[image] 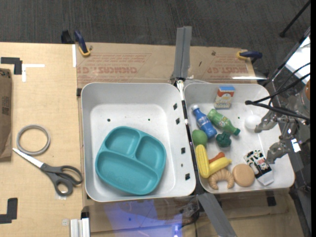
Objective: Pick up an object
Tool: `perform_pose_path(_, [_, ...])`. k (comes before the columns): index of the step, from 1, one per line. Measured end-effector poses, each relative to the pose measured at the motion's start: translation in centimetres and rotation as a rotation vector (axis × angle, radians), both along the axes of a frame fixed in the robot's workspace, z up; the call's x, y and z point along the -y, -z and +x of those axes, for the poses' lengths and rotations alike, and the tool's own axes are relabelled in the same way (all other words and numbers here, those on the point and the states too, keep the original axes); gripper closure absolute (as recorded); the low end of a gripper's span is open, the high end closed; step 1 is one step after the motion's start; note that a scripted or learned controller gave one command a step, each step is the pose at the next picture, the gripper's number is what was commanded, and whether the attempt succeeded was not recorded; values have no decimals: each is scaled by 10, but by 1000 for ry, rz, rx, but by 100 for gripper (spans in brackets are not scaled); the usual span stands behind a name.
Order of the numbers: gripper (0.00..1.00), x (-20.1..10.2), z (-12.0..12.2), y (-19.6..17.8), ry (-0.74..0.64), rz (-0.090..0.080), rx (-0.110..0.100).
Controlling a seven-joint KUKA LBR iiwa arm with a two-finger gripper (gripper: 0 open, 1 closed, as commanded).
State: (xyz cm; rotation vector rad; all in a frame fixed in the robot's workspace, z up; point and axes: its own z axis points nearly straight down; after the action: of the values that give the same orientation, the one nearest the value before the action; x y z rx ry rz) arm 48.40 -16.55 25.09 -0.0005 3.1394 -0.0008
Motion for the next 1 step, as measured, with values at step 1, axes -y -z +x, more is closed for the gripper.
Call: perform_pose_path(1, [0, 18, 64, 143, 46, -4, 13])
